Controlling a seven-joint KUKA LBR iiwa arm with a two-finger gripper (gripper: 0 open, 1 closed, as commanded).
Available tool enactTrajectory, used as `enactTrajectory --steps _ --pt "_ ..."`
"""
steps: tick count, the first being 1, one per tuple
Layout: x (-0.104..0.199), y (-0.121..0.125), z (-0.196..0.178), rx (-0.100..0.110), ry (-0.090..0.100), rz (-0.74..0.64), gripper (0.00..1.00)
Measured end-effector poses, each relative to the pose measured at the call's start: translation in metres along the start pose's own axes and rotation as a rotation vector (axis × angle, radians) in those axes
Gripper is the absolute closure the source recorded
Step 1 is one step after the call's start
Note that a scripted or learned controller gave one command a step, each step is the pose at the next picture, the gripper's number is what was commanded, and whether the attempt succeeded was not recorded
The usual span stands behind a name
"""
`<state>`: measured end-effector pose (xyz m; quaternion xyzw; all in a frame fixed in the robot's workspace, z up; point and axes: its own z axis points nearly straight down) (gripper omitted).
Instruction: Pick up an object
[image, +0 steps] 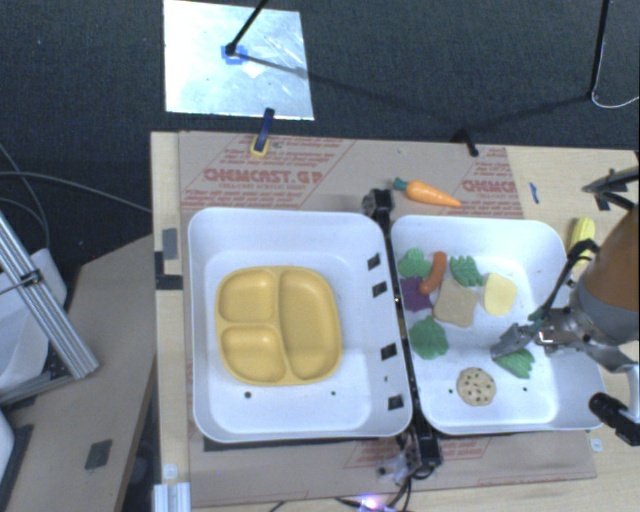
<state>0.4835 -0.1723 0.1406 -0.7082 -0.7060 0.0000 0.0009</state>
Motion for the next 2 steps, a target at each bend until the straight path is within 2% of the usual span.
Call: enactTrajectory --steps 1,2 --pt "-0.022 0.012 0.058 -0.002 -0.002 -0.003 0.0" --pt "-0.021 0.012 0.046 -0.004 -0.002 -0.003 1.0"
